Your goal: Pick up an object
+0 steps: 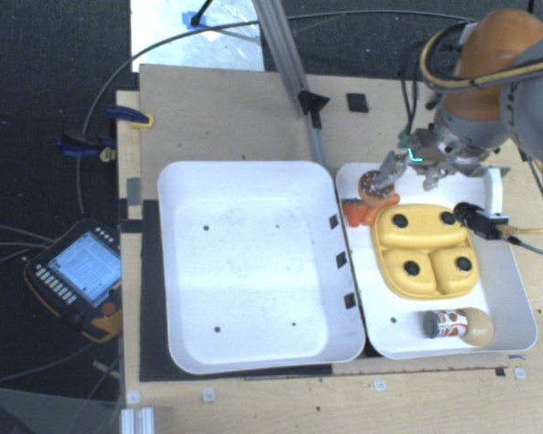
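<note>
My gripper (407, 179) hangs over the far end of the right bin (516, 287), open, with nothing between its fingers. One finger (388, 170) reaches over a small brown round thing (373, 185) at the bin's far left corner. Just in front of that lies a small orange piece (355, 212). A large yellow moulded piece (425, 247) with several dark holes fills the middle of the bin, right below the gripper. At the near end a small bottle (457, 325) with a tan cap lies on its side.
The left bin (244, 260) sits beside the right one, their walls touching. A grey pole (285, 43) slants over the bench's far edge. A handheld pendant (77, 269) rests off the bench at the left.
</note>
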Robot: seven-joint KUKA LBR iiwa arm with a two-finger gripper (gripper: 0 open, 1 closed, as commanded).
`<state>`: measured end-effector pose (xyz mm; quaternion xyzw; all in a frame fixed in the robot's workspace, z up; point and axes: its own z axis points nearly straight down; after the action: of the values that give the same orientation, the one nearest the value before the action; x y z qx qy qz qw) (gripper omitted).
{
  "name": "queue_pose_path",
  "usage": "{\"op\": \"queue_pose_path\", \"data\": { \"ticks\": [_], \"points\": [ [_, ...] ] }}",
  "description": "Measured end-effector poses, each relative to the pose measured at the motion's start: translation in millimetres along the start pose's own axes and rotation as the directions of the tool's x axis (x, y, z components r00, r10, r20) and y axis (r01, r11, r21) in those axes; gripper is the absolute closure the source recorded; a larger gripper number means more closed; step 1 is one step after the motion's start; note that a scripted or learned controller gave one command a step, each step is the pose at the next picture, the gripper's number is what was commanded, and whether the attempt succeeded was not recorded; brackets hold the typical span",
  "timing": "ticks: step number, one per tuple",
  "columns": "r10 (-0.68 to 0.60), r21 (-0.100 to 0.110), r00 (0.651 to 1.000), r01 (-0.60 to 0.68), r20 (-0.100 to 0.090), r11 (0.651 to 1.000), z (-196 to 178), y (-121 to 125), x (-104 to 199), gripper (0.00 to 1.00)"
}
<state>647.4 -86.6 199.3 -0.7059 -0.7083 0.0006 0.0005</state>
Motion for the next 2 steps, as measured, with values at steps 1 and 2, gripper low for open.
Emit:
{"op": "queue_pose_path", "data": {
  "ticks": [1, 2],
  "points": [
    [-0.001, -0.004, 1.000, 0.001, 0.000, 1.000, -2, 1, 0, 0.00],
    [0.001, 0.001, 1.000, -0.001, 0.000, 1.000, 60, -4, 1, 0.00]
  ]
}}
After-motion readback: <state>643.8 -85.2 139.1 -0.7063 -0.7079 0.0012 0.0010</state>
